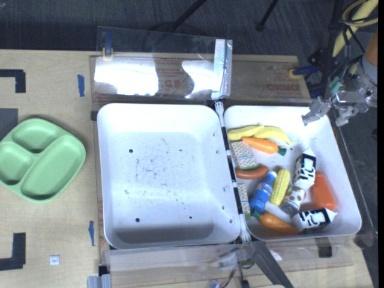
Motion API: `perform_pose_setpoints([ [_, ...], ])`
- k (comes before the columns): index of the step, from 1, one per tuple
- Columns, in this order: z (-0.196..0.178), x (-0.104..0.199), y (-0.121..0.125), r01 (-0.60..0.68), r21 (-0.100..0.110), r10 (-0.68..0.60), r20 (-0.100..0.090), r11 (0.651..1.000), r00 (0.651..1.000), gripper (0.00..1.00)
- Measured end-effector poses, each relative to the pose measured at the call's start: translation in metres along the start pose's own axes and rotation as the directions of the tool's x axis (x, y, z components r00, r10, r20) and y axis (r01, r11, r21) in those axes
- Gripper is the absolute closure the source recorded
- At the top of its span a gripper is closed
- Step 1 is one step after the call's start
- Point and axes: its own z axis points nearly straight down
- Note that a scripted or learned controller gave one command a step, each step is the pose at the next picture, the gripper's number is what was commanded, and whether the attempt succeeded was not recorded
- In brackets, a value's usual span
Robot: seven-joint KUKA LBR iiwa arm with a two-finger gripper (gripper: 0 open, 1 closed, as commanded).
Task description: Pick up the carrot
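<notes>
The carrot (pixel 261 144), orange with a green end, lies in the upper left part of the right bin (pixel 345 179), just below a yellow banana (pixel 264 132). My gripper (pixel 327 117) hangs over the bin's upper right corner, well to the right of the carrot and slightly above it in the view. Its two fingers stand apart, open, with nothing between them.
The right bin also holds a sausage (pixel 252 173), a corn cob (pixel 280 186), a blue bottle (pixel 262 197), black-and-white items (pixel 306 170), and orange pieces (pixel 324 191). The left bin (pixel 162 173) sits beside it. A green divided plate (pixel 39 159) rests at far left.
</notes>
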Motion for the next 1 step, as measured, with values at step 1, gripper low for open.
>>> perform_pose_setpoints([
  [1, 0.0955, 0.0803, -0.0209, 0.098, -0.002, -0.098, 0.001, 0.995, 0.995, 0.0],
])
